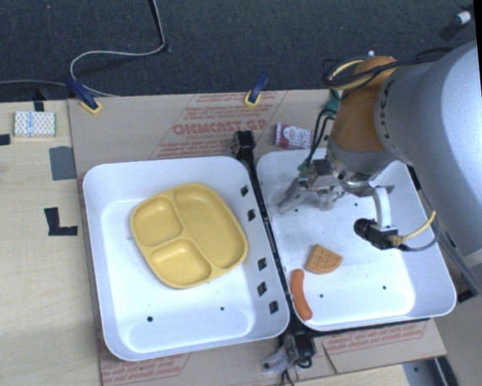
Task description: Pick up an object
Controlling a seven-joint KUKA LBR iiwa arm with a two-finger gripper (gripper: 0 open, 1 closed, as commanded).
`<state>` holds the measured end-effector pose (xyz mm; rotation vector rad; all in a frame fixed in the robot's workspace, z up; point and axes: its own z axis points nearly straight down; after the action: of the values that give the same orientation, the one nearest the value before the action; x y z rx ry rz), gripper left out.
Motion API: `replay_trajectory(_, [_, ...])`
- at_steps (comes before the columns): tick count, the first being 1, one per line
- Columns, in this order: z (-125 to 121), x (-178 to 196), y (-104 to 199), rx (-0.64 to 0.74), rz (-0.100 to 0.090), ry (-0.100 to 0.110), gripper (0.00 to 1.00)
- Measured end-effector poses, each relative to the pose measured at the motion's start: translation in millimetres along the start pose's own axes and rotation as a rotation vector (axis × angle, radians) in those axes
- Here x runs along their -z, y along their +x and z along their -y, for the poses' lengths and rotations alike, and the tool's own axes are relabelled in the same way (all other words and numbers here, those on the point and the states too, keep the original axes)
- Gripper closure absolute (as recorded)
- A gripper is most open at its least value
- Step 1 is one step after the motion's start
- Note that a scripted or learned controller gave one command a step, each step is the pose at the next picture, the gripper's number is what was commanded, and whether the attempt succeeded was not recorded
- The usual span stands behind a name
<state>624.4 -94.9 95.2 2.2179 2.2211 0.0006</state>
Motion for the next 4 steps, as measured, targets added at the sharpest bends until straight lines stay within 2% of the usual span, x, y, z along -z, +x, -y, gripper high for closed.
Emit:
replay_trajectory(1, [0.1, 9.2, 0.9, 0.001, -0.001, 0.001, 1.0])
replay_trajectory(2, [0.1, 9.1, 0.9, 0.001, -0.001, 0.001, 0.0])
replay_trajectory(3, [0.1, 18.3, 2.1, 0.002, -0.003, 0.002, 1.0])
replay_trajectory(4, [0.2, 18.1, 2.0, 0.002, -0.003, 0.002, 0.0])
